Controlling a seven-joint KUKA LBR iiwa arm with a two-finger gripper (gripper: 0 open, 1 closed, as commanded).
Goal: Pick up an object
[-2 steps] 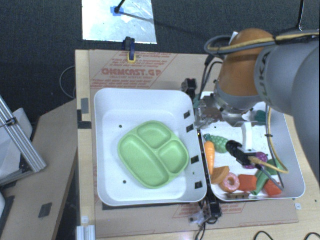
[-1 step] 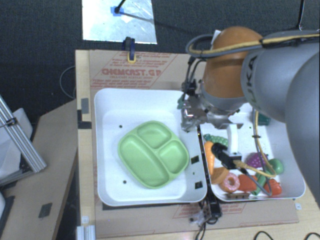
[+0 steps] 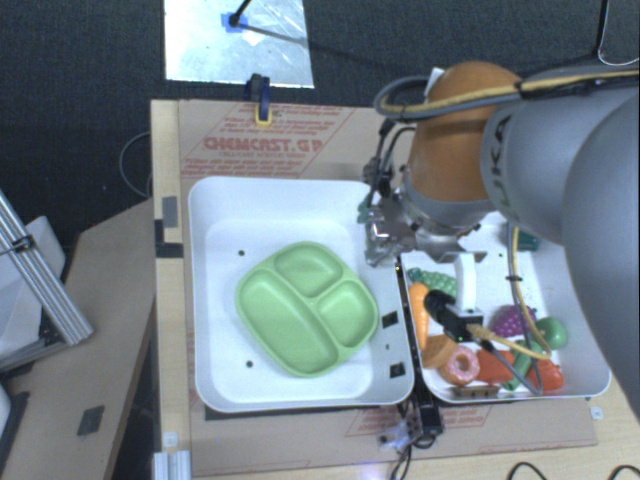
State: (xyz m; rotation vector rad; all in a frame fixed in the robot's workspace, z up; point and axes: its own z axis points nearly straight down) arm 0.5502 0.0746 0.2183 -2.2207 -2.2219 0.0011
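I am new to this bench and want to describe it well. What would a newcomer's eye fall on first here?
The big grey arm with its orange band takes up the upper right and hangs over the right bin. In the left bin lies a pale green divided plate. The right bin holds a crowd of bright toy foods, among them a pink doughnut and purple grapes.

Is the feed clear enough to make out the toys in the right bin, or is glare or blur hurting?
Camera view: toys evenly lit and legible; the arm, near the lens, is soft and hides part of the right bin; mild glare on the silvery sheet.
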